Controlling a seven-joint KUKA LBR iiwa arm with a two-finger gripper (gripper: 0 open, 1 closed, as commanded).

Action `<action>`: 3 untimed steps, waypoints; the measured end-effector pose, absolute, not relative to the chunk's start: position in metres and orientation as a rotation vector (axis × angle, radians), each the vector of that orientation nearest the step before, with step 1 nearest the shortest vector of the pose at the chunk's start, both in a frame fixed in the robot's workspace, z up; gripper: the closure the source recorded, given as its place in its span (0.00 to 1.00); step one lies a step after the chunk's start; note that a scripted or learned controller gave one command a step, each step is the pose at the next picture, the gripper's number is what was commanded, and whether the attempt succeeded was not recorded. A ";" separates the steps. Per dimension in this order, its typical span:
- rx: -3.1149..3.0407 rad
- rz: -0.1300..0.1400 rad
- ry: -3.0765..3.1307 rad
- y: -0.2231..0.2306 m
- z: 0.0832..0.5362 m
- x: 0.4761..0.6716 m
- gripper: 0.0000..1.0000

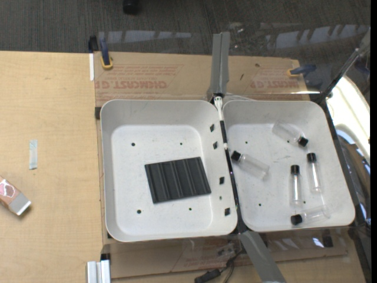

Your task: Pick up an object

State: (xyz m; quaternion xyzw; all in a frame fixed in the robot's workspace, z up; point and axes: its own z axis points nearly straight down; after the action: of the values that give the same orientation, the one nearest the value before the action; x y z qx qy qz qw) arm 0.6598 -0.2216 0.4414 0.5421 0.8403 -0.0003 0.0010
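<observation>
I look down on two shallow white plastic bins with rounded corners, standing side by side on brown cardboard [147, 78] with red print.

Left bin [115, 158]: one flat dark rectangle, a ribbed mat [177, 180] with lengthwise grooves. It lies approx. in the centre of the floor and is turned a bit from the bin walls.

Right bin [330, 158]: five small clear vials, cylinder shape, glossy, each with a black cap.
- Vial 1 [250, 164] lies near the left wall, cap toward upper left.
- Vial 2 [287, 132] lies in the upper part, cap toward lower right.
- Vials 3 [294, 187] and 4 [316, 175] lie almost parallel in the right half, caps toward the top of the frame, just beside each other.
- Vial 5 [311, 215] lies at the bottom wall, cap to the left.

All vials lie on their sides, on the bin floor.

State of the pincer: I cannot tell from this view.

The light wooden bench [47, 111] fills the left of the frame. On it lie a small grey strip [33, 154] and, at the left edge, a small pink-and-white block [13, 197]. Blue clamps [106, 58] hold the cardboard at the top.
</observation>
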 end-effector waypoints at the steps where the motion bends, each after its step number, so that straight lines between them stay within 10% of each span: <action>1: 1.731 0.000 2.619 -0.222 0.441 0.660 1.00; 3: 1.811 0.000 2.565 -0.222 0.441 0.660 1.00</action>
State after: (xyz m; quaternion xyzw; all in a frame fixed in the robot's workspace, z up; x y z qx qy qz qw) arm 0.6596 -0.2223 0.4415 0.5768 0.8169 -0.0001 0.0010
